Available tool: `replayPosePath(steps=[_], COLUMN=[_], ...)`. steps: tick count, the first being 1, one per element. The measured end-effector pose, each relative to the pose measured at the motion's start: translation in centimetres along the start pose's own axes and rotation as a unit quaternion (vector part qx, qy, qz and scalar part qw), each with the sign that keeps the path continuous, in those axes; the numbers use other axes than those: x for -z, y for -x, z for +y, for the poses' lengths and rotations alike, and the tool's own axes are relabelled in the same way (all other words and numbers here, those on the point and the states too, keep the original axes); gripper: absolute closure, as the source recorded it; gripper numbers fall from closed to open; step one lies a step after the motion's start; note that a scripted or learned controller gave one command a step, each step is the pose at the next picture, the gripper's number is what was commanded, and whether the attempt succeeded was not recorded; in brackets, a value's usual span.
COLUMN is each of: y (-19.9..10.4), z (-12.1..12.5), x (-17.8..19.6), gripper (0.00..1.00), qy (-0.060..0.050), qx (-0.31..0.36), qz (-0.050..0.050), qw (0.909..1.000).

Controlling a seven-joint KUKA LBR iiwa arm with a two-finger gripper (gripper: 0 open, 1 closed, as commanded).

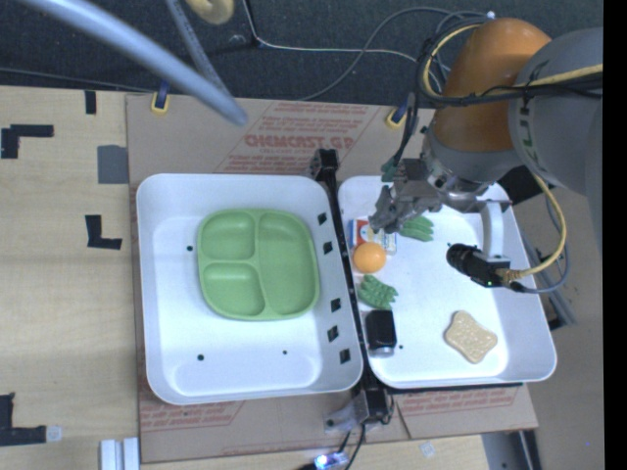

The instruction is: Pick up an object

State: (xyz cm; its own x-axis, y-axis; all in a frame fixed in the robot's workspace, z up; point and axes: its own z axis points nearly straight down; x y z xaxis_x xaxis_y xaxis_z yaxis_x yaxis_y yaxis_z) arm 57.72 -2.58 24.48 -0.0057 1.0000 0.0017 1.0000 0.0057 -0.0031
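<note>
KUKA arm comes in from the right, gripper (390, 215) low over the upper-left part of the right bin (519, 360). Can't tell the gripper's state from this slant view, nothing visibly caught in it. Likely target: small orange ball (369, 258), sitting in the right bin close to its left wall, just below-left of the gripper tip. That offset is what the next move turns on: ball lies slightly toward the view's bottom and left of the tip, near it, so the pick probably needs a short shift that way plus a drop. Ball is round, no long axis to align with. Crowded spot though: small red-and-white packet (365, 232) sits right above the ball, partly under the gripper, light green toy piece (416, 228) just right of the gripper, darker green leafy piece (377, 291) just below the ball, black block (380, 328) further down by the wall. Tan bread-slice toy (470, 337) lies well apart, lower right. Left bin (162, 341) holds a green divided plate (260, 264), far from the gripper. Risk, as a guess: the wall and neighbours leave little room, ball may roll.
</note>
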Motion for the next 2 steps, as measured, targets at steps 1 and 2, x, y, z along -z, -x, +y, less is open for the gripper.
replayPosePath(steps=[1, 2], y=[-5.3, -10.3], z=[-2.8, -5.6], x=[-1.4, -2.8], gripper=[1.0, 1.0], qy=[-0.001, -0.001], qx=[0.0, 0.0], qz=[0.0, -0.001], qw=[1.0, 1.0])
